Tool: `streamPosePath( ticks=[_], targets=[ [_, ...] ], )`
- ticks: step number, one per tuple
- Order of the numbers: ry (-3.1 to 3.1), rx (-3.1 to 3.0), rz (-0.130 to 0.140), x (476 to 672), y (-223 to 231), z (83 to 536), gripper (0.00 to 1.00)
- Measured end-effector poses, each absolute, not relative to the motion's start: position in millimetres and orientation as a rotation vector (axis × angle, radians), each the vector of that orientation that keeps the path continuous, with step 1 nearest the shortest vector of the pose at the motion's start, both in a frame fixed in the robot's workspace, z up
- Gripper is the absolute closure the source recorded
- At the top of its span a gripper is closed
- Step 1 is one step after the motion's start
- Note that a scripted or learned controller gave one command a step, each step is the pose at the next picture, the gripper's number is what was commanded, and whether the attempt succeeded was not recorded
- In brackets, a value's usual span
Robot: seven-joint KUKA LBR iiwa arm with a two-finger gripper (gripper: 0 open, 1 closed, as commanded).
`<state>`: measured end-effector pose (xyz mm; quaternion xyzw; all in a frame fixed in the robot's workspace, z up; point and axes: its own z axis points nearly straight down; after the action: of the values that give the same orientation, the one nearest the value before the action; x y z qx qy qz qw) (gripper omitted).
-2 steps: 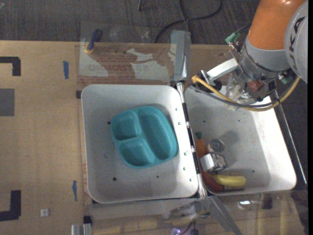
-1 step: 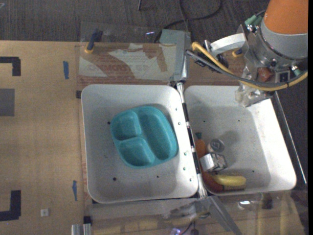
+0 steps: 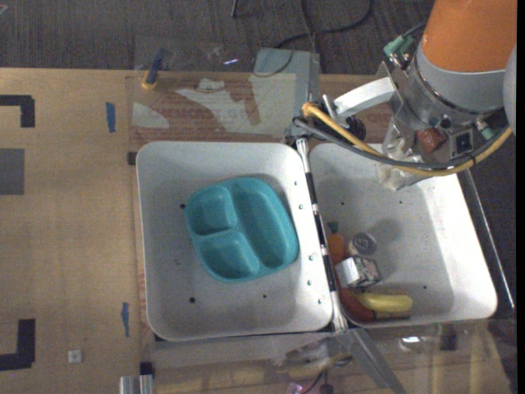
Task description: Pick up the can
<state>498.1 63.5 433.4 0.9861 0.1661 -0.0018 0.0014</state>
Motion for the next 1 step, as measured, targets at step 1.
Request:
streamPosePath(
  ticks=[1],
  targets=[
    [0.426,3.109,-0.001,545.3,178.7,433.3,1.0]
  ],
)
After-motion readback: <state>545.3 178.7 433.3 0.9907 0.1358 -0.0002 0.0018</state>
